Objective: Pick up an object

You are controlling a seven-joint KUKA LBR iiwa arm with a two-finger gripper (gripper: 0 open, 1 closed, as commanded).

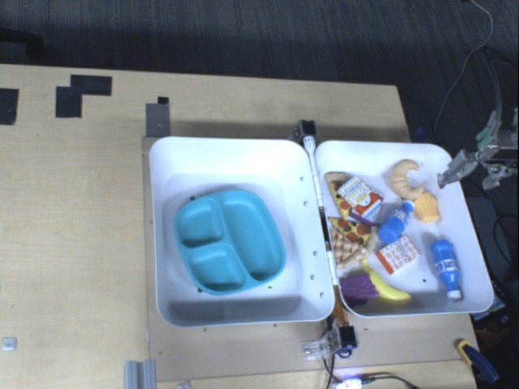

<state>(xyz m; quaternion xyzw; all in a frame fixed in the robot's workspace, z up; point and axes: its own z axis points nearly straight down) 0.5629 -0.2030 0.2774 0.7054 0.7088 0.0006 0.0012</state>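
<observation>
The gripper (464,165) hovers at the right bin's (478,254) far right rim; whether it's spread, I cannot tell. Below-left of it, a blue bottle (445,269) lies lengthwise along that rim, white cap toward the near edge, bare floor around it.

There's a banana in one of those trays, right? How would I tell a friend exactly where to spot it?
Look in the right-hand white bin, the one crowded with small toys, and go to its near edge by the divider between the bins. The banana lies there, beside a purple toy and below a red-and-white packet. It is the curved, plain yellow piece there.
</observation>
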